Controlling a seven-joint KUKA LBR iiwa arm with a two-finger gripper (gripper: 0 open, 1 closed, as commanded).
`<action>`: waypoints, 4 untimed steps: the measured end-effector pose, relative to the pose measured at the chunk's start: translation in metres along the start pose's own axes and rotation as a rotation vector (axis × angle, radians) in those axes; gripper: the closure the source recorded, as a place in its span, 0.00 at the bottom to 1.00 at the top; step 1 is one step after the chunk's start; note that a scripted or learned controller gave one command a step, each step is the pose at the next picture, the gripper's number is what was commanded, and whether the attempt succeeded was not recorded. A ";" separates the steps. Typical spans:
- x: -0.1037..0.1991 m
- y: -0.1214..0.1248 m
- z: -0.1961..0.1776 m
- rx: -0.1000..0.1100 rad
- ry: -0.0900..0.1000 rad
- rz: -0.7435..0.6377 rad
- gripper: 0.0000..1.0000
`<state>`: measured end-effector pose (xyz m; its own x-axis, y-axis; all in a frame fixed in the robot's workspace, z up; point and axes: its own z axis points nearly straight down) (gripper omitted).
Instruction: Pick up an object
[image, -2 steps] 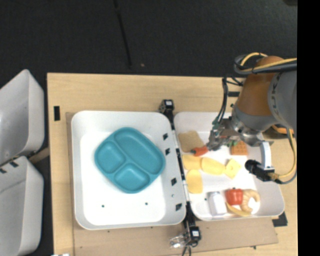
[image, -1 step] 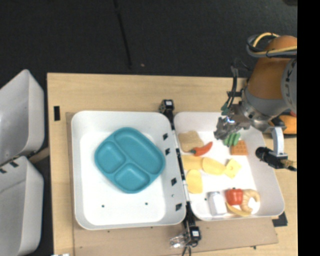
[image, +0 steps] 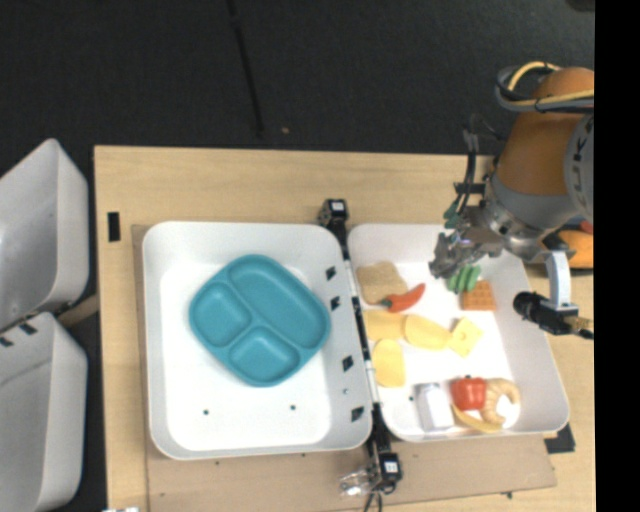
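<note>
My gripper (image: 452, 256) hangs over the far part of the right bin (image: 540, 385), below the arm's orange band. A small green object (image: 465, 278) lies right under its tip, partly hidden by it; whether they touch is unclear. An orange waffle-like piece (image: 479, 296) lies just beside the green one. A red chili (image: 407, 297) and a brown bread slice (image: 377, 280) lie to the gripper's left. Nearer the front are yellow cheese pieces (image: 430, 333), a yellow chunk (image: 388, 362), a red pepper (image: 468, 392), a tan ring (image: 500, 408) and a white block (image: 432, 406).
The left bin (image: 170, 400) bears a blue divided plate (image: 259, 317). A ridge with black clips (image: 352, 320) separates the two bins. A black part of the arm (image: 540, 310) juts over the right bin's right side. White chairs (image: 35, 240) stand at the far left.
</note>
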<state>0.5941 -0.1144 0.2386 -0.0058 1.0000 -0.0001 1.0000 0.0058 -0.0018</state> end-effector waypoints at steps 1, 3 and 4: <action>0.023 0.027 0.000 -0.001 0.000 0.001 1.00; 0.020 0.045 0.004 0.002 -0.002 0.002 1.00; 0.018 0.025 0.000 0.001 -0.002 0.006 1.00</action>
<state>0.6189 -0.0962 0.2390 0.0003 1.0000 -0.0022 1.0000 -0.0003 -0.0029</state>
